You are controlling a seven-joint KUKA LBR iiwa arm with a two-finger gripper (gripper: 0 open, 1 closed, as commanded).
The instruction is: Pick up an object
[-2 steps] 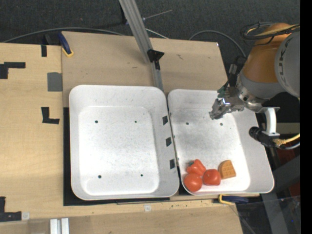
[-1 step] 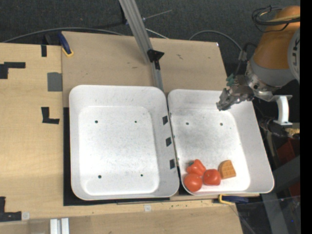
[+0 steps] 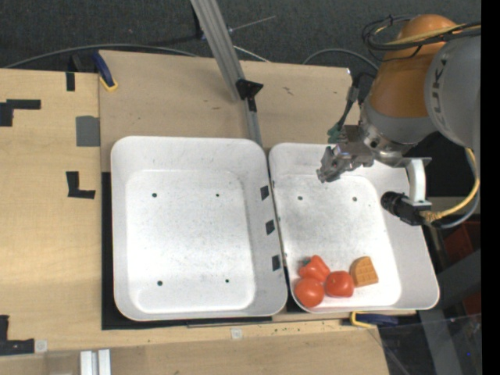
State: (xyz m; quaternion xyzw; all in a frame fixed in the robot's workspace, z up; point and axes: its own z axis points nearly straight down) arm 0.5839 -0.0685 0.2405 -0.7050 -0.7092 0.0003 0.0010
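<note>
Gripper [image 3: 334, 165] hovers over the right bin's [image 3: 406, 209] far end, jaw state unreadable; red pieces [image 3: 320, 278] and waffle-like block [image 3: 363, 271] crowd its near corner, so a descent risks wall contact or nudging neighbours.

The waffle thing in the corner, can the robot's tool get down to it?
Probably yes. The tan waffle piece lies open from above in the right bin, with the tool above that bin's far end. The near wall and a red piece crowd it, though.

Cut off and unclear

We lose the arm [image 3: 437, 61] past the right edge; its gripper [image 3: 332, 165] is too small to read.
</note>
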